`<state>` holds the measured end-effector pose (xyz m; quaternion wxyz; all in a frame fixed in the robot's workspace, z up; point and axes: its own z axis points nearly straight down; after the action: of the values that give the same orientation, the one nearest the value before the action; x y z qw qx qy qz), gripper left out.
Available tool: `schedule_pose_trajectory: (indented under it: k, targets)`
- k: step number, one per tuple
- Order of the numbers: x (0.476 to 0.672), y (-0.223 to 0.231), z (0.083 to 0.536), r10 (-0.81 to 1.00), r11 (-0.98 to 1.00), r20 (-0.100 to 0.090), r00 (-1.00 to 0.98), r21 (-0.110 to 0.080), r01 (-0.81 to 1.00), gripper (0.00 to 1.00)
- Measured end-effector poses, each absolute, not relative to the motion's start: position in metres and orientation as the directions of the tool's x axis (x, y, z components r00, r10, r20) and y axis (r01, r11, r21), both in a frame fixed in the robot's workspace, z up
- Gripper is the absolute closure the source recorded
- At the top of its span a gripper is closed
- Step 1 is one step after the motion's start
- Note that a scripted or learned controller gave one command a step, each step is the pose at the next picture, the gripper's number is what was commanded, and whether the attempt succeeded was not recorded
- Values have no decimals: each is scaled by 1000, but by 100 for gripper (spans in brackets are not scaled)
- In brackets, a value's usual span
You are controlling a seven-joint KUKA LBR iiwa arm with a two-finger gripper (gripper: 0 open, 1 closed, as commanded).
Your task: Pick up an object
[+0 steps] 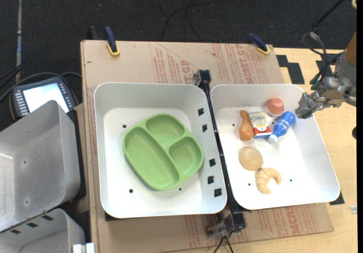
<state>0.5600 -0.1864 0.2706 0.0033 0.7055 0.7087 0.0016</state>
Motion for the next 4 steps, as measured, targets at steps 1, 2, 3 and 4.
schedule_pose_trajectory:
  k: [1, 2, 3, 4]
  targets:
    - [577, -135, 254, 1000, 8, 2, -8, 0, 1000, 100]
    - [580, -80, 250, 1000, 9, 2, -9, -1, 1000, 100]
    - [591, -31, 255, 1000, 8, 1, -8, 2, 1000, 100]
    - [607, 21, 259, 1000, 8, 1, -8, 2, 1000, 100]
